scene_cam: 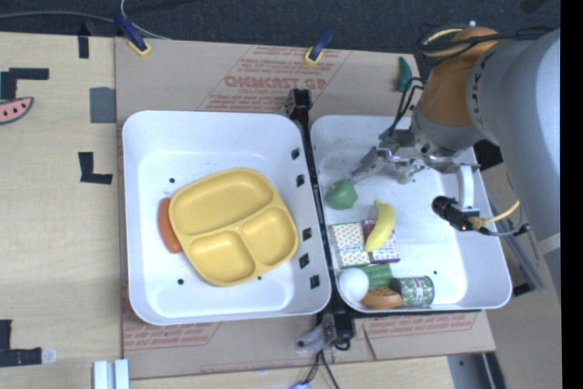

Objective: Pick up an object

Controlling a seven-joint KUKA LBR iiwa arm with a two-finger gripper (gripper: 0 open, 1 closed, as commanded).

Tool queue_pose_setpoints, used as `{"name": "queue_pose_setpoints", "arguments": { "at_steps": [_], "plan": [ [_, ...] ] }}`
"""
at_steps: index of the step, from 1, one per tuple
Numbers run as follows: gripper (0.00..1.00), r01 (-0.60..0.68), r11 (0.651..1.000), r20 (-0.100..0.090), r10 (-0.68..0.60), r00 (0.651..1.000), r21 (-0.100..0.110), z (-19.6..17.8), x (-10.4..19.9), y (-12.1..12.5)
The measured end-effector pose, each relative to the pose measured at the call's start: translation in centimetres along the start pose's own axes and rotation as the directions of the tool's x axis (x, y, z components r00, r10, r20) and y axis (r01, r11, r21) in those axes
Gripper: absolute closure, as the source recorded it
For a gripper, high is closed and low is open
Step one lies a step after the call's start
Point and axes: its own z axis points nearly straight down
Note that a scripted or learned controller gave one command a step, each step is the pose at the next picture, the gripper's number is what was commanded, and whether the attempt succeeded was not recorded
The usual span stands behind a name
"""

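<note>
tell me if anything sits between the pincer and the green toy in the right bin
Nothing visible does. The pincer hangs above the right bin, and the green toy lies just left and below it, with bare white floor between. The banana lies off to the side.

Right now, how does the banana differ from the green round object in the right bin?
The banana is yellow, long and curved; the green round object is green and compact. The banana lies partly on a patterned card, while the green round object rests on the bin floor by the left wall. The green round object lies nearer the hand than the banana. Both lie in the right bin.
</note>
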Motion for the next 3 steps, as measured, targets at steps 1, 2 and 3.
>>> {"name": "queue_pose_setpoints", "arguments": {
  "at_steps": [1,2,3],
  "plan": [
    [1.00,0.000,1.000,0.002,0.000,1.000,-0.003,-1.05,-0.07,0.06],
    [0.00,0.000,1.000,0.002,0.000,1.000,-0.003,-1.05,-0.07,0.06],
    [1.00,0.000,1.000,0.001,0.000,1.000,-0.002,-1.98,-0.03,0.07]
  ]
}}
